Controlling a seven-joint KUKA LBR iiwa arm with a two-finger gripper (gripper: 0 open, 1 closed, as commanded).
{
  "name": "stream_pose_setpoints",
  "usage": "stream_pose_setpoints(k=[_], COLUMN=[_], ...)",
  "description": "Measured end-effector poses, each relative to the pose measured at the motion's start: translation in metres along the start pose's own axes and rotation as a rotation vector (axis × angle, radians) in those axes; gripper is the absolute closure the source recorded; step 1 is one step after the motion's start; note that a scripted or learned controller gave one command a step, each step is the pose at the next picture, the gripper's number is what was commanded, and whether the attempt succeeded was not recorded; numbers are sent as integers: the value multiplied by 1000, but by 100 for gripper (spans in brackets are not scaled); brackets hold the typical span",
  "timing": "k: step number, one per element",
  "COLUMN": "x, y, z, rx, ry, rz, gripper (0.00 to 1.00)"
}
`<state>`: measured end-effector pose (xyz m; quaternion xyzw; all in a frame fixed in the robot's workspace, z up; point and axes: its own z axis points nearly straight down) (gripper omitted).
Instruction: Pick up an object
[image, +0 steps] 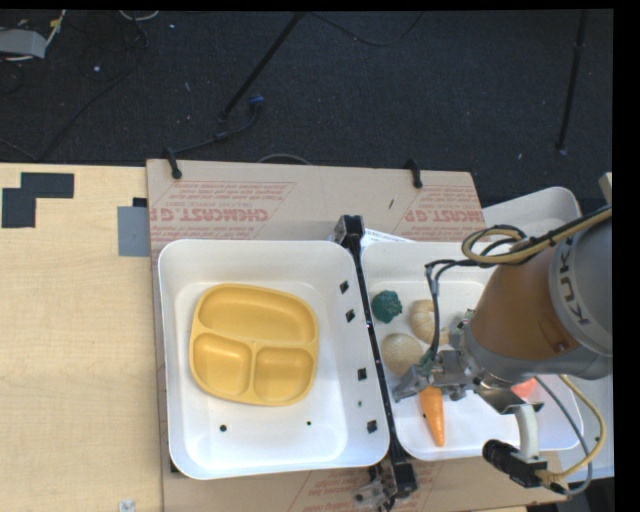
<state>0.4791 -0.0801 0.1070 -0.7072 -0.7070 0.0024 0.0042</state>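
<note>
The right bin (395, 262) holds a small dark green lump (386, 304), two pale beige rounded objects (423, 318) (401, 350) and an orange carrot-shaped piece (435, 420). My gripper (428, 378) hangs low over the middle of this bin, just above the carrot's upper end and beside the lower beige object. The arm's orange band and grey wrist cover the right part of the bin. From this angle I cannot make out whether anything is held.
The left bin (200, 440) carries a yellow divided plate (255, 342). A black divider with clips (365, 350) runs between the bins. Cables loop over the arm (490, 245). Cardboard lies under both bins.
</note>
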Motion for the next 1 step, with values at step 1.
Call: stream_pose_setpoints(k=[1], x=[-1], y=[1], z=[-12], rx=[-2], ry=[0], rz=[5], gripper=[100])
